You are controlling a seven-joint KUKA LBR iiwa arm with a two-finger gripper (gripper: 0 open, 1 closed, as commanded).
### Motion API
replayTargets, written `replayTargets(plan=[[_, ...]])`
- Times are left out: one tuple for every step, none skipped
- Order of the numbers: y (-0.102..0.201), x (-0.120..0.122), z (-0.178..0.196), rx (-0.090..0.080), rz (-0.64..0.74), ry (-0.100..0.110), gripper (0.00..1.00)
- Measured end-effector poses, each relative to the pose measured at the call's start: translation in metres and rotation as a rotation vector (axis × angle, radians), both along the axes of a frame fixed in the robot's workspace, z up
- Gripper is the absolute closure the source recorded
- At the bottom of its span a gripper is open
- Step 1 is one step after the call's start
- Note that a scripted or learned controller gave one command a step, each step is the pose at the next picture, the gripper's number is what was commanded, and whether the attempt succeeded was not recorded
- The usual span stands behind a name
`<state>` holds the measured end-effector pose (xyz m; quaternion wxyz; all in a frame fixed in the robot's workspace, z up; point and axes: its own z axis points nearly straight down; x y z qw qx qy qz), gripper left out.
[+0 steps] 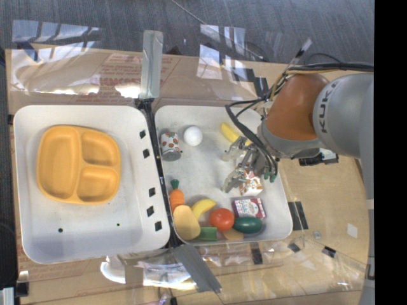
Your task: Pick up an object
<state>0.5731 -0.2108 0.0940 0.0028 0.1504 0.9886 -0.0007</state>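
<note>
We see even, bright light from above. Glare streaks the clear plastic sheet (76, 75) behind the bins, and the white bin (38, 234) holds soft grey shadows. Focus is fair, slightly soft and grainy throughout.

Only "KU", the start of the maker's name, reads on the grey arm (337, 116).

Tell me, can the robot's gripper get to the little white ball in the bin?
Probably yes. The small white ball lies alone on bare floor of the right white bin, and the gripper is nearby.
</note>
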Motion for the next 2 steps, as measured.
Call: replayTargets(plan=[[0.0,0.002,0.012,-0.002,0.005,-0.005,1.0],[0.0,0.076,0.157,-0.004,0.098,-0.01,1.0]])
